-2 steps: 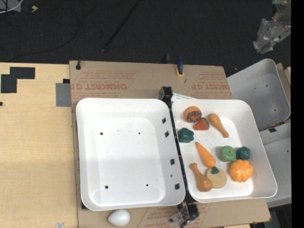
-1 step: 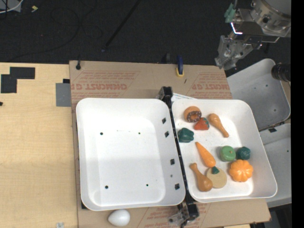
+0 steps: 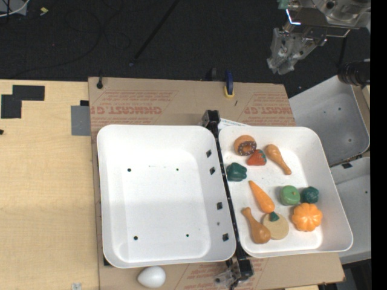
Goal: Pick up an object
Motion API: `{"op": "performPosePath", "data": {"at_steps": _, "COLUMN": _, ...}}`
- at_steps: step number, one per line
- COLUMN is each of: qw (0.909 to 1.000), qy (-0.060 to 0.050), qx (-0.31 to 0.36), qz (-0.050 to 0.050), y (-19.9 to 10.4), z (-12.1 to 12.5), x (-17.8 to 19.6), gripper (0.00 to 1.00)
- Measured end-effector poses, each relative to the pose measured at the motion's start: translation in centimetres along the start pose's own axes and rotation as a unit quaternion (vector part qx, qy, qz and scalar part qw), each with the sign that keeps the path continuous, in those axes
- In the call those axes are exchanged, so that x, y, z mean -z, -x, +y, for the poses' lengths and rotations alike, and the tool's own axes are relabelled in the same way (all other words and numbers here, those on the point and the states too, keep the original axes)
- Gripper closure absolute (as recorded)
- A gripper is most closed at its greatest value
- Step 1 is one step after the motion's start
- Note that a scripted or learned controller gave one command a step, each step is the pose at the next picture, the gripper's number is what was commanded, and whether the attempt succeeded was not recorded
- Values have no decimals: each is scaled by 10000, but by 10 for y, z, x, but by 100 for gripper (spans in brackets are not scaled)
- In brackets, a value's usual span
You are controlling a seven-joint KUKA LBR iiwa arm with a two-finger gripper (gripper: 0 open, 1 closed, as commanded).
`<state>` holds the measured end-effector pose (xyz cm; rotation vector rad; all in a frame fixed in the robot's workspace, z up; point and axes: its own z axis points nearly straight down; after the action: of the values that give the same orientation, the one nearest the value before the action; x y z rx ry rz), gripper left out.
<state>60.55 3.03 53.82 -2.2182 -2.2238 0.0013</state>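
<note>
A: The two bins look like smooth white plastic, a little glossy. What is under them?

B: A brown cardboard sheet, matt, with red print. At the left the counter looks like pale wood, also matt.

A: And the toy foods?

B: Shiny plastic, for example the orange pumpkin. The gripper, upper right, looks like grey metal.

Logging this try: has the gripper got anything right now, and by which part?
Nothing is held. The gripper hangs above the bench, back from the right bin, with nothing between its jaws.
</note>
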Motion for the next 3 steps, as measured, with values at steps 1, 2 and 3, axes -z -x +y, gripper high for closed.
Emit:
{"op": "performPosePath", "data": {"at_steps": 1, "qw": 10000, "qy": -19, "qx": -61, "qz": -14, "y": 102, "z": -12, "x": -3, "gripper": 100}}
{"op": "performPosePath", "data": {"at_steps": 2, "qw": 10000, "qy": -6, "qx": -50, "qz": -15, "y": 197, "z": -1, "x": -1, "gripper": 100}}
{"op": "performPosePath", "data": {"at_steps": 3, "qw": 10000, "qy": -9, "qx": -28, "qz": -9, "y": 246, "z": 15, "x": -2, "gripper": 100}}
